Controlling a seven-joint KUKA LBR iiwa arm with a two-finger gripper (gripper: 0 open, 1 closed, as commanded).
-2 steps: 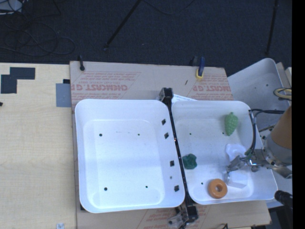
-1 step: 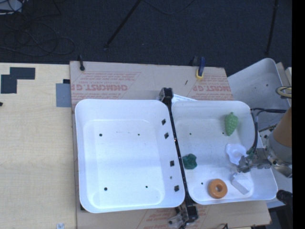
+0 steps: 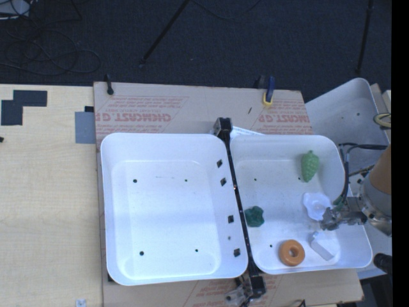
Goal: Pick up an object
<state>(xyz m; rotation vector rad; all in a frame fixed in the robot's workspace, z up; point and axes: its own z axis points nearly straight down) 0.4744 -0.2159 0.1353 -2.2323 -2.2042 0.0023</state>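
Crumpled white object [image 3: 315, 204] lies beside the jaws [image 3: 331, 221]; their state is unclear.

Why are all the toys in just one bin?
Nothing looks broken or spilled. The bumpy light-green toy, dark-green lump, orange ring, white crumpled piece and pale block just sit scattered in the right white bin.

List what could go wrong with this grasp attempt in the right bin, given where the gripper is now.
1. The gripper sits low at the right bin's right side, between a crumpled white object and a pale grey block. It may close on neither, or nudge one away.
2. Both are pale against the white bin, so a grasp could land off-centre.
3. The bin's right wall is close, so the arm could bump it.
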